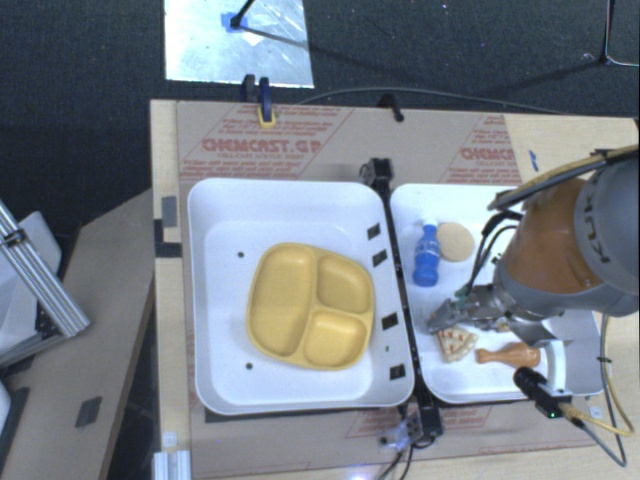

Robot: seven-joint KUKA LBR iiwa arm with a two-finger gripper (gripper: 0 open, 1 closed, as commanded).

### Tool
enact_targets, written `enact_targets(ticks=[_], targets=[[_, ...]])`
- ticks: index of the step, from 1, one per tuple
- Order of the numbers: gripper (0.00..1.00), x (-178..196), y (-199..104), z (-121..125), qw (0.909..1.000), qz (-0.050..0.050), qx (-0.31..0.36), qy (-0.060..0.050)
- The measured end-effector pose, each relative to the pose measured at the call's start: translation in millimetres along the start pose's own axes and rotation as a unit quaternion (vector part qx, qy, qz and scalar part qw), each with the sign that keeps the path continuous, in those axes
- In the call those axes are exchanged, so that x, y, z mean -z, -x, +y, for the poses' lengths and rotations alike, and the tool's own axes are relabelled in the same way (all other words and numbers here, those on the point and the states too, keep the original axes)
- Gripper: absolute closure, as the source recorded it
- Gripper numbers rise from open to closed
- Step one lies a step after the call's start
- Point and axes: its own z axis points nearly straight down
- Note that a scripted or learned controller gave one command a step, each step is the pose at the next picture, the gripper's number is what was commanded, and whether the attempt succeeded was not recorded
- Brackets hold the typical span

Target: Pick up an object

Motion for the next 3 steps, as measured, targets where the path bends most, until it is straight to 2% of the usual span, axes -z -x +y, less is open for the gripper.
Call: enact_targets(ticks=[1, 2, 3], targets=[[1.0, 12.3, 0.2, 1.1, 1.0, 0.0, 0.001, 0.002], [1.0, 74.1, -5.6, 0.8, 1.0, -0.001, 0.002, 0.004], [1.0, 118.3, -3.9, 6.8, 1.0, -0.001, 0.001, 0.004]])
